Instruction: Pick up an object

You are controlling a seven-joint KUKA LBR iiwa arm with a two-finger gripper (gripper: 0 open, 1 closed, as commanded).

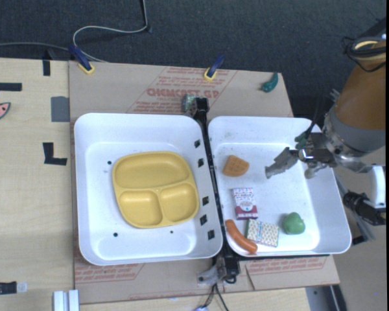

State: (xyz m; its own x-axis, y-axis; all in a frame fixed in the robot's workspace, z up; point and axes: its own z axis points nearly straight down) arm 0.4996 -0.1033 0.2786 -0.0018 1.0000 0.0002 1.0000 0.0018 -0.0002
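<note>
Cardboard-topped bench (117, 96) under white bins (91, 173)

Glossy yellow plastic tray (157, 188) in a smooth white bin (91, 173).

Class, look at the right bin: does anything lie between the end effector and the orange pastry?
Nothing visible does. The end effector hangs over bare bin floor just right of the pastry; the other items lie nearer the camera.

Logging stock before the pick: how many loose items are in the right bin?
5: orange piece, red-white carton, hotdog, patterned packet, green ball. None seems hidden.
</note>
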